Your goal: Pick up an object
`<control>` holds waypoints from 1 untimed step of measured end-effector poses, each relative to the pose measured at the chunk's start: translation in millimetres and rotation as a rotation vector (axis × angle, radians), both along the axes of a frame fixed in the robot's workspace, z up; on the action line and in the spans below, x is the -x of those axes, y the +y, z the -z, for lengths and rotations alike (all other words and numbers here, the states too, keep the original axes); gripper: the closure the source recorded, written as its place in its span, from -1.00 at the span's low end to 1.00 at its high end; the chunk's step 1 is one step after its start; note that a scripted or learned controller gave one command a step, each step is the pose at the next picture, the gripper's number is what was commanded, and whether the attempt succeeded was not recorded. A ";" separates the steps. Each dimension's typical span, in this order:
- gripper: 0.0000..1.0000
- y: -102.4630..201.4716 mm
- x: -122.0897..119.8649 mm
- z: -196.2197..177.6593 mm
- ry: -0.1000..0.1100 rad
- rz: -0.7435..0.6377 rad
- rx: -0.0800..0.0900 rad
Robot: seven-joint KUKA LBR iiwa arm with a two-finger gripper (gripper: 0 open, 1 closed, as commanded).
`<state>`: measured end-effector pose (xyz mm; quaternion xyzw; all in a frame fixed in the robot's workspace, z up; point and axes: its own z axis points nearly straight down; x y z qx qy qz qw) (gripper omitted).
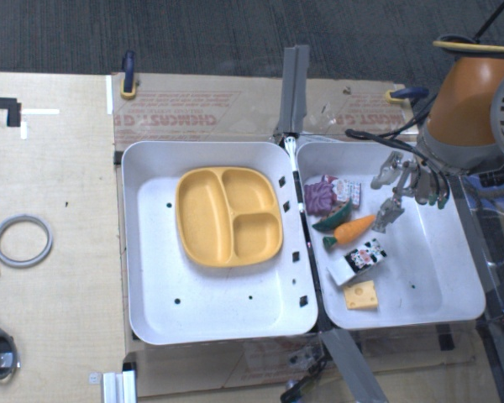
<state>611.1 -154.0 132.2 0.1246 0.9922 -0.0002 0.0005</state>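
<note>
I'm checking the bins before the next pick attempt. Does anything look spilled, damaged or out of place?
Nothing stands out. The yellow divided plate lies flat in the left bin. The carrot, cheese wedge and other toy foods sit clustered in the right bin, none over the rim.

Pale wooden bench (59, 309) below a dark grey carpeted floor (193, 15)
</note>
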 end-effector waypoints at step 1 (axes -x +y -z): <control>-1.00 42.6 20.5 40.5 0.001 0.482 0.000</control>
